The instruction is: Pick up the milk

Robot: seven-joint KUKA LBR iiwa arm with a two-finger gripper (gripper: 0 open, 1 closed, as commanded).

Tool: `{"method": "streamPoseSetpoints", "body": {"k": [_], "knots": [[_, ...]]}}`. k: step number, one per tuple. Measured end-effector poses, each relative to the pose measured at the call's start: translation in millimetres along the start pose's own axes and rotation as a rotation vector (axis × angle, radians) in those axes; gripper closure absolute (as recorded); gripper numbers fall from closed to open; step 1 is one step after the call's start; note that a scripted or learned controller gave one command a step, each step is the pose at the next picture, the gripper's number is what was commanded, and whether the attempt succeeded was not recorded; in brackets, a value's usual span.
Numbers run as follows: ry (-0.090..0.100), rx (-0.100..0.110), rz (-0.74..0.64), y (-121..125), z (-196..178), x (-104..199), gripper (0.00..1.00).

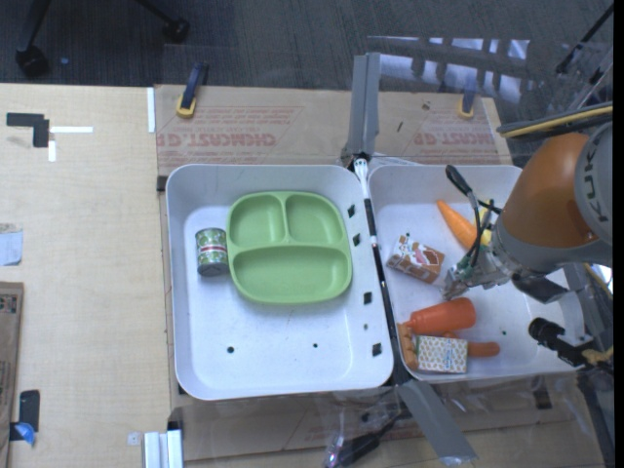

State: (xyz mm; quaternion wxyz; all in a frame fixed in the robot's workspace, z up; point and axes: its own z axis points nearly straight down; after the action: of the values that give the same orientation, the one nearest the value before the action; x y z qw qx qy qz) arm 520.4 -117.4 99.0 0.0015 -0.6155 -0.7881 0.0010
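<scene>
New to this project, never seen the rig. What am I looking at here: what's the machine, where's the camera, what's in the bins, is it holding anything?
One camera, fixed above the bench, looks down at a slant on two shallow white bins set side by side. The grey and orange shape at the right is the robot arm, reaching in over the right bin. Its gripper hangs low among the items there; whether its fingers are open or shut is too hard to tell, and nothing can be seen held.

The left bin holds a green divided plate with a small can beside it.

The right bin holds a small brown carton, probably the milk, just left of the gripper; an orange carrot; a red-orange toy vegetable; and a flat box near the front edge.
</scene>
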Motion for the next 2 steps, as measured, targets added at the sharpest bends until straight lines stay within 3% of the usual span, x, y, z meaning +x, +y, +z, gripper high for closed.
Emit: {"method": "streamPoseSetpoints", "body": {"k": [1,2], "knots": [[0.0,0.0,-0.001,0,0,0,0.0],[-0.001,-0.002,0.262,49,8,-3,0.0]]}}
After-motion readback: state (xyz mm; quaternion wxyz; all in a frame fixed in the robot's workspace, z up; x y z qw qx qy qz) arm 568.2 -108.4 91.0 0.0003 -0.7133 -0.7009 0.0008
